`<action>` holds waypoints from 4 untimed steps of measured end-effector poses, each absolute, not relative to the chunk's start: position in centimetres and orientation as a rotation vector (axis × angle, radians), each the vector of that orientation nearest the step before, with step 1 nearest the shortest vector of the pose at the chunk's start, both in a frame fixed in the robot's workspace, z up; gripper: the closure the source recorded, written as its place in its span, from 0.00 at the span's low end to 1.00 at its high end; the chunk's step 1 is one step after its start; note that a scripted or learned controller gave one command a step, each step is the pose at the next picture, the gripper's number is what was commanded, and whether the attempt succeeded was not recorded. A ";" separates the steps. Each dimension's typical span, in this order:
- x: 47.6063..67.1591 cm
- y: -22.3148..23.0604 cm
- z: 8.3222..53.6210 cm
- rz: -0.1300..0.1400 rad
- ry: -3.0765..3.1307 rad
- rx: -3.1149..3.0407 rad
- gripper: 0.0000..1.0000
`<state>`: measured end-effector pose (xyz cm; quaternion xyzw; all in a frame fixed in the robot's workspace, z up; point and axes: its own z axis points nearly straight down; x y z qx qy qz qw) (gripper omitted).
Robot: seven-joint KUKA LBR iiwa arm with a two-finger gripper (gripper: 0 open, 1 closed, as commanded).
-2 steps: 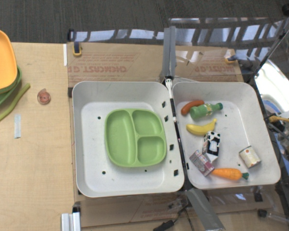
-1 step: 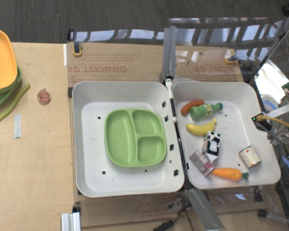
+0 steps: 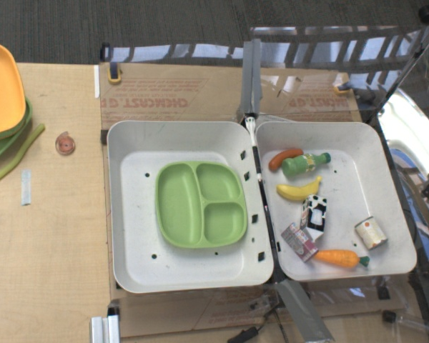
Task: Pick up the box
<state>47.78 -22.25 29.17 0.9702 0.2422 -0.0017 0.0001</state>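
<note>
The right bin (image 3: 386, 163) holds several items. A small black-and-white box (image 3: 315, 214) lies near its middle, just below a yellow banana (image 3: 299, 189). A flat grey and pink packet (image 3: 299, 241) lies against the box's lower left corner. An orange carrot (image 3: 339, 259) rests along the bin's front wall, and a white can (image 3: 370, 233) lies on its side at the right. At the back of the bin, a red sausage (image 3: 284, 158) touches a green bottle (image 3: 304, 163).
The left bin (image 3: 129, 191) holds a green divided plate (image 3: 201, 204). An orange plate (image 3: 1, 91) sits on green ones at the far left of the wooden bench, near a small pink disc (image 3: 65, 143). Cardboard (image 3: 171, 95) lies behind the bins.
</note>
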 end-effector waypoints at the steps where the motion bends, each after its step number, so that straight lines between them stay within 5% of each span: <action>1: 51.2 -22.2 25.2 -0.009 0.320 3.126 1.00; 2: 48.7 -22.2 21.3 -0.008 0.603 3.086 1.00; 3: 47.7 -22.2 23.7 -0.006 0.318 3.125 1.00; 4: 56.6 -22.2 25.5 -0.008 0.320 3.125 1.00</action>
